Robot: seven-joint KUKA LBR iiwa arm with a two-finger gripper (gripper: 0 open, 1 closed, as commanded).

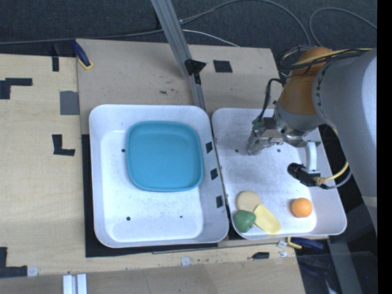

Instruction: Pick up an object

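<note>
My gripper [260, 143] hangs over the upper middle of the right bin [278, 176], on the grey arm with its orange band that reaches in from the right. Near that bin's front edge lie a beige round piece [248, 199], a green piece [244, 220] and a yellow piece [267, 219], close together. An orange ball [301, 207] rests to their right. All of these lie well below the gripper in the view, apart from it.
The left bin [110, 219] holds a blue square plate [164, 155]. A grey metal pole [177, 41] slants across the bench above the bins. Black and yellow cables [318, 177] hang beside the wrist at the right bin's right side.
</note>
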